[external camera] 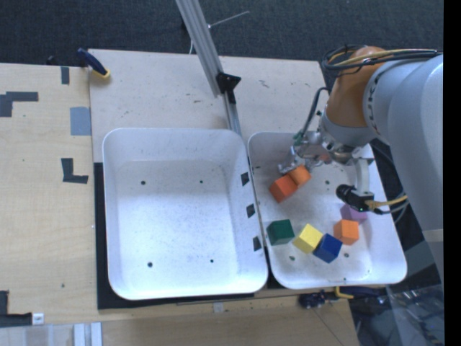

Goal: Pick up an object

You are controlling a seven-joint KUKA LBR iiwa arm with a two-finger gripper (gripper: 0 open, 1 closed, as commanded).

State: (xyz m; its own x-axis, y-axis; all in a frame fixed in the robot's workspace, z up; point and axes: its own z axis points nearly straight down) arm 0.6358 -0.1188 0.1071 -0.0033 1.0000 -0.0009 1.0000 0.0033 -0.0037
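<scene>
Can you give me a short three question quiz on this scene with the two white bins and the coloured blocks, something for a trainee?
1. True or false: the coloured blocks all lie in the right shallow white bin.
2. Which block lies nearest the two-finger gripper? A) small green cube B) orange block C) dark blue cube
3. Fill in: the small yellow cube lies between the green cube and the ____ cube.

Key
1. True; the left shallow white bin holds none of them.
2. B.
3. Dark blue.
</scene>
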